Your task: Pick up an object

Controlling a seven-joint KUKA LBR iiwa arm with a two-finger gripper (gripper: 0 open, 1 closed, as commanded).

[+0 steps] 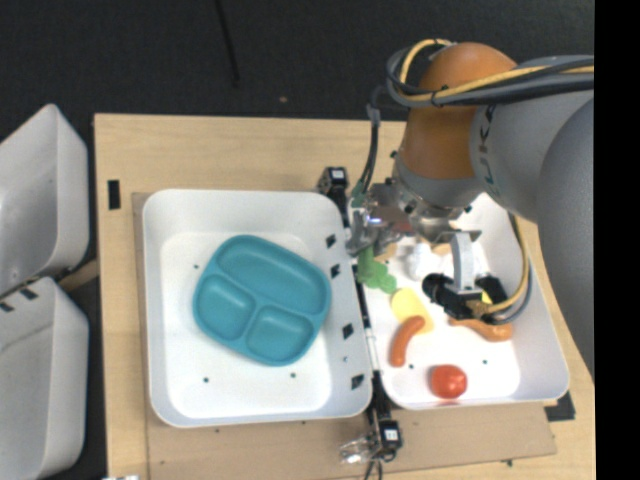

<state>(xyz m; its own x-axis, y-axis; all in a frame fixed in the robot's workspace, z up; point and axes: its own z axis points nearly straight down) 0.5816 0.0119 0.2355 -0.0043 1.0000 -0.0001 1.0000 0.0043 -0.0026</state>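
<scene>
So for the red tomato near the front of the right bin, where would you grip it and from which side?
Probably straight from above, closing the fingers across the widest part of the red tomato. It is round, so no angle is better than another, and it sits apart from the orange sausage-shaped piece with bare floor of the right bin around it. The gripper is over the bin's far left corner.

A teal divided plate (262, 299) lies in the left white bin (160, 368) on the wooden bench (120, 158), mid-frame left
</scene>
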